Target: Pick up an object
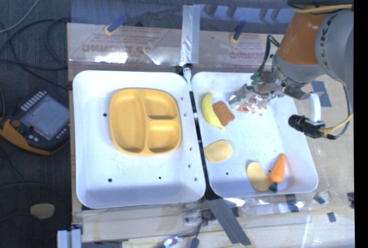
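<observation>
The right bin (299,155) holds several toy foods. A yellow banana (209,110) lies at its left side, touching an orange-brown block (223,113). A pale yellow round piece (218,151) lies below them. Near the front right, a carrot (278,167) leans on another yellow piece (257,176). My gripper (246,95) hangs low over the back middle of this bin, just above a small red-and-white item (250,106) and right of the block. Nothing is visibly held.
The left bin (92,172) carries a yellow divided plate (145,120). A metal divider (188,34) stands at the back between the bins. A teach pendant (39,121) and cables lie on the floor at left. The arm's orange band (302,37) is over the back right.
</observation>
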{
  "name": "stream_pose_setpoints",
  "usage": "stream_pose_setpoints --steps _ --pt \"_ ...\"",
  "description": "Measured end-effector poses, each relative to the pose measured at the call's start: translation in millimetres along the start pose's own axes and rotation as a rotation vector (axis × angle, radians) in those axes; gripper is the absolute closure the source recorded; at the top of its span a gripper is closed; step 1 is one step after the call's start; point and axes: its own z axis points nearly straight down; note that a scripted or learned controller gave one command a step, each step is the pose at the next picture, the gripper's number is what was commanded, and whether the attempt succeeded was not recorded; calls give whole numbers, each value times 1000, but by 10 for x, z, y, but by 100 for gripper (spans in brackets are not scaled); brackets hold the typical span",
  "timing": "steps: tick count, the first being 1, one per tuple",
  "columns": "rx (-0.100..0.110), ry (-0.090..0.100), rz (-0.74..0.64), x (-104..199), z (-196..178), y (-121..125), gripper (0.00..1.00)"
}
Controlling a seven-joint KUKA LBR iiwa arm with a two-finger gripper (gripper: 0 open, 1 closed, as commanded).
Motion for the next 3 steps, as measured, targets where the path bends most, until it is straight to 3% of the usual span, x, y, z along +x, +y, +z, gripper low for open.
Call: stream_pose_setpoints --steps 1,2,3 --pt "-34 -17 -257 -39 565 449 0" --pt "-55 -38 -402 84 660 309 0" --pt "-63 -32 -343 182 661 184 0"
